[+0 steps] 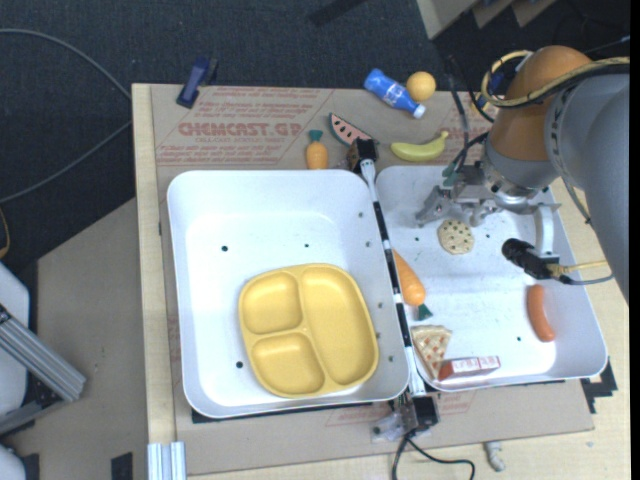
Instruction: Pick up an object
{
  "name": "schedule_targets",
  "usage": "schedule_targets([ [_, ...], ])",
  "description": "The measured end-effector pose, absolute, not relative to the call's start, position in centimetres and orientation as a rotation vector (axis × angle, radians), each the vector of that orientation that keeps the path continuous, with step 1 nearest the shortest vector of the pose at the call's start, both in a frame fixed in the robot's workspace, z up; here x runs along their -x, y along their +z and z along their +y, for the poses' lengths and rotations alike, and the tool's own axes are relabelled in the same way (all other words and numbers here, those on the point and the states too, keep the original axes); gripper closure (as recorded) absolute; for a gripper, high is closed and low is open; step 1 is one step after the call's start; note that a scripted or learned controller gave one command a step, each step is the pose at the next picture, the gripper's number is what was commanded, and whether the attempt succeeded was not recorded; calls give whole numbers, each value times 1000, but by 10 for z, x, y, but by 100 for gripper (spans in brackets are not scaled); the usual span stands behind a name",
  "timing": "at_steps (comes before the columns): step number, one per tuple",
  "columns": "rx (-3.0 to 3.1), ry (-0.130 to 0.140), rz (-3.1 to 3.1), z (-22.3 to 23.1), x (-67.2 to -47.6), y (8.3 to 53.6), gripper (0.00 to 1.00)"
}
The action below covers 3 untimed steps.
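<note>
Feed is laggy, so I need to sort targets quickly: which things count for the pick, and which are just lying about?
For the pick, in the right bin:
round speckled cookie under the gripper
orange carrot
red sausage
pizza slice
red-and-white packet

Lying about:
yellow divided tray
yellow banana
blue bottle
watermelon slice

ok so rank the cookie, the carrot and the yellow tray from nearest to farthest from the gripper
Measured from the gripper in the camera view:
1. Cookie, just below it in the right bin.
2. Carrot, at the right bin's left edge, by the divider.
3. Yellow tray, in the left bin, lower centre.
</note>
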<state>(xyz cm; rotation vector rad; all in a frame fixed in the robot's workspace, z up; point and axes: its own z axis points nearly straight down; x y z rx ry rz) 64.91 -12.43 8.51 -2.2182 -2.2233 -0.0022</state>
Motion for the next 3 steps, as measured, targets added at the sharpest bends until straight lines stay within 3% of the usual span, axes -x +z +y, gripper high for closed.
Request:
schedule_targets([
  [1, 2221, 1, -2220, -124, -626, 85, 0],
  [2, 2221, -1, -2222, -115, -630, 85, 0],
  [3, 2224, 0, -2222, -134, -635, 85, 0],
])
